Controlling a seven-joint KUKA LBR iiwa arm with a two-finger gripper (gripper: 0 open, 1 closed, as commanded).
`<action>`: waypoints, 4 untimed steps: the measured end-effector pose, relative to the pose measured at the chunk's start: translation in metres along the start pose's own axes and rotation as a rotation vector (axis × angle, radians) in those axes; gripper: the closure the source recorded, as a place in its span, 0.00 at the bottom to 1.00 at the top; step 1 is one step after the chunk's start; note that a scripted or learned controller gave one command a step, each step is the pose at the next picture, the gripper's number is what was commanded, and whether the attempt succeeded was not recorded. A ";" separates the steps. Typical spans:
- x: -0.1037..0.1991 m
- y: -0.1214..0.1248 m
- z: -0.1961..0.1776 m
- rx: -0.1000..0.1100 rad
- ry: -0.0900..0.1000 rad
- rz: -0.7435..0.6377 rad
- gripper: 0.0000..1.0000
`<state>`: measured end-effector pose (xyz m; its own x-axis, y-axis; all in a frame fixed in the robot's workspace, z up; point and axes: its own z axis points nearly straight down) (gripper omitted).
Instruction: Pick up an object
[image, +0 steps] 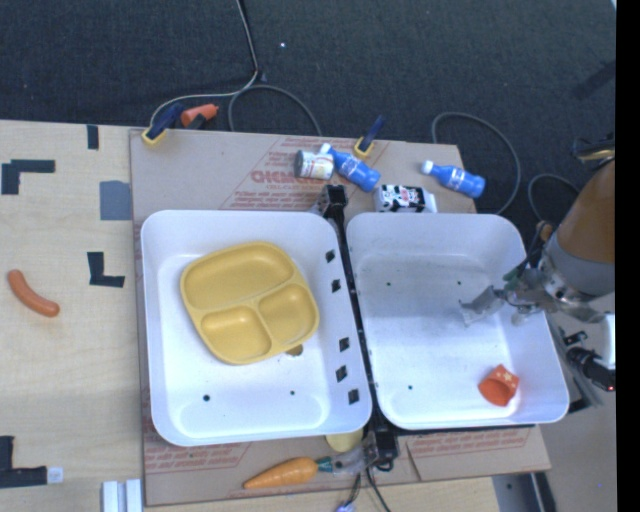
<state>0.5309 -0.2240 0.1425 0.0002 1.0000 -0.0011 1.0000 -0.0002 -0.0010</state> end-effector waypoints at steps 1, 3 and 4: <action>0.068 0.036 -0.015 -0.002 0.004 -0.009 0.00; 0.001 0.051 -0.065 -0.004 -0.001 0.000 0.00; -0.001 -0.052 -0.052 0.006 0.002 0.005 0.00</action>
<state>0.4790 -0.2246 0.1949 0.0056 1.0000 0.0011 1.0000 -0.0056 -0.0075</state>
